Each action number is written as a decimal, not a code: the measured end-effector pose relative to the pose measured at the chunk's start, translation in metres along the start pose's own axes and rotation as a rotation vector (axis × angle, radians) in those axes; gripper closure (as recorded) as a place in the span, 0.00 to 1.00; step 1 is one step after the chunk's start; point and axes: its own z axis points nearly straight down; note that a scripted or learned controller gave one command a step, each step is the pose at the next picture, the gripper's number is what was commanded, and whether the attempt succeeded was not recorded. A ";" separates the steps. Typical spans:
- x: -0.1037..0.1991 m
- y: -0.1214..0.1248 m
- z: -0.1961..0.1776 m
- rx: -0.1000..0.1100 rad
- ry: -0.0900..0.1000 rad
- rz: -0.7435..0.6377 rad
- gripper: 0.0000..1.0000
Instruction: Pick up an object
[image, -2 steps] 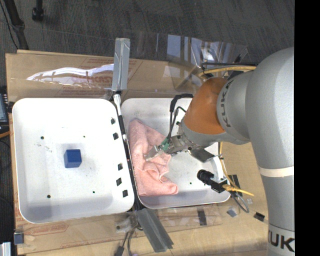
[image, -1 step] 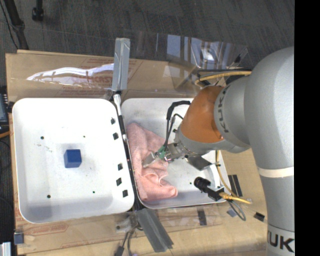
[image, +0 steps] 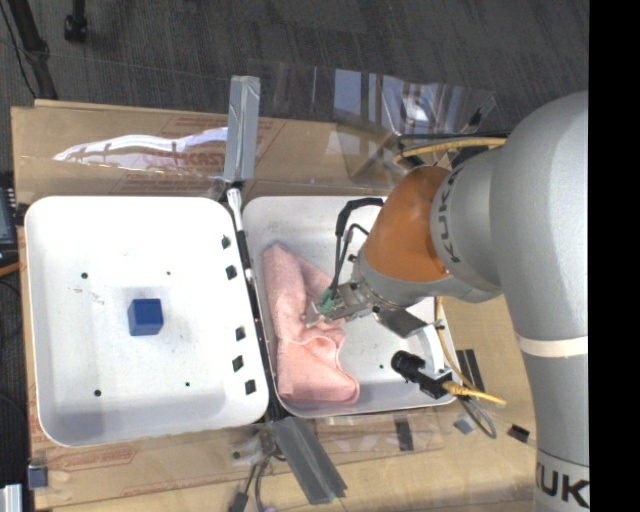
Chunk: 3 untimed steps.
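Note:
A pink cloth (image: 300, 335) lies crumpled along the left side of the right bin (image: 395, 400). My gripper (image: 325, 308) is low over the cloth's right edge, its tip at or touching the fabric. The wrist and the orange band above it hide much of the gripper. A small blue cube (image: 146, 316) sits alone in the middle of the left bin (image: 60, 400), far from the gripper.
The grey arm covers the right bin's right half. A black cable fitting with a yellow lead (image: 425, 375) sits near that bin's front right corner. Black clips (image: 240, 320) line the divider between the bins. Cardboard lies under both bins.

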 end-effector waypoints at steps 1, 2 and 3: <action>0.000 0.000 0.000 0.000 -0.001 0.000 0.00; 0.009 -0.004 0.009 -0.003 -0.001 -0.023 0.00; 0.009 -0.003 -0.001 -0.002 0.000 -0.029 1.00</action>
